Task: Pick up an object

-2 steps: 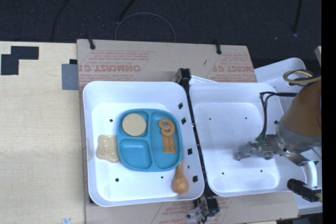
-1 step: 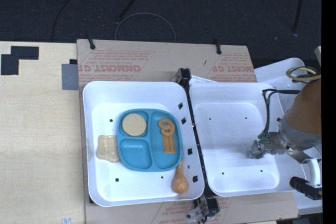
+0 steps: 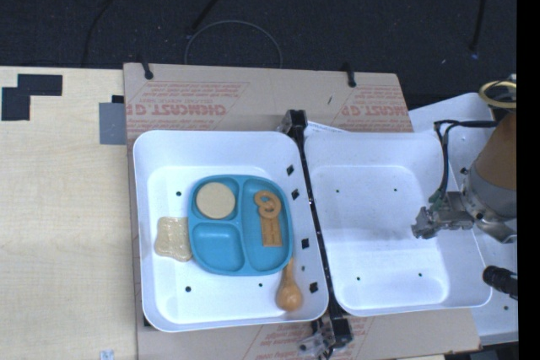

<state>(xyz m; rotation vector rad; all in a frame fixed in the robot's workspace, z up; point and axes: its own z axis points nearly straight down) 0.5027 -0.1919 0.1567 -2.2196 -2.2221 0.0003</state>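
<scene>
Blue plastic three-compartment tray point(image 3: 239, 233): lay in left white bin point(image 3: 160, 152), carrying a tan round disc point(image 3: 215, 200). Gripper point(image 3: 424, 226): hovered over right white bin point(image 3: 371, 149); opening indiscernible.

Pale wooden bench point(image 3: 59, 206), brown cardboard sheet point(image 3: 261, 101) on it; two white bins point(image 3: 160, 149) side by side
</scene>
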